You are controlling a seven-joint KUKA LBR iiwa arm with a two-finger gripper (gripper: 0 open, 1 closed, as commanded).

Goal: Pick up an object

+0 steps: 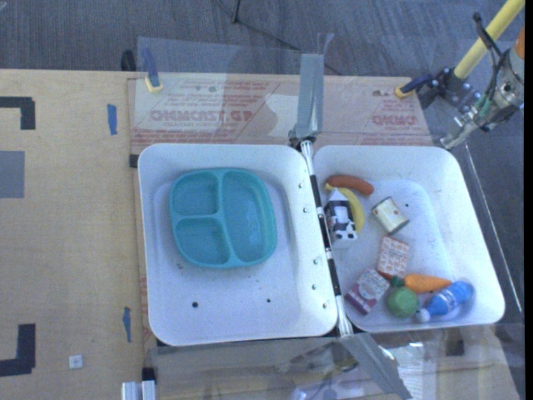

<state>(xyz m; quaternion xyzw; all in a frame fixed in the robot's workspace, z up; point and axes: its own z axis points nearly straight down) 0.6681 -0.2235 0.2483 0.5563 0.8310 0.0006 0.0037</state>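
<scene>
1. Camera view: two shallow white bins sit side by side on the counter point(67, 248); the left bin point(166, 307) and right bin point(466, 190) touch along a central seam.
2. Left bin holds a teal divided plate point(223, 218) with three compartments, lying flat toward the bin's upper middle.
3. Right bin holds the loose objects. Near the top left: a red-orange sausage point(349, 182), with a yellow banana point(355, 206) just below it.
4. A small black-and-white cow figure point(341, 222) lies against the banana, close to the seam.
5. A small can point(389, 215) lies tilted on its side, right of the banana and apart from it.
6. A red-and-white snack packet point(393, 257) sits below the can; a purple-pink carton point(367, 291) lies lower left of it.
7. Bottom right cluster: a green ball point(401, 302), an orange carrot point(426, 283) touching its top, and a blue bottle point(445, 301) just beside both.
8. The arm is at the upper right corner, outside the bins; the claw point(463, 128) hangs above the far right corner of the right bin, well apart from all objects.
9. Claw state: cannot tell whether it is spread or closed; too small and blurred. Nothing is seen held.
10. Blue tape marks point(112, 119) sit on the counter left of the bins.
</scene>
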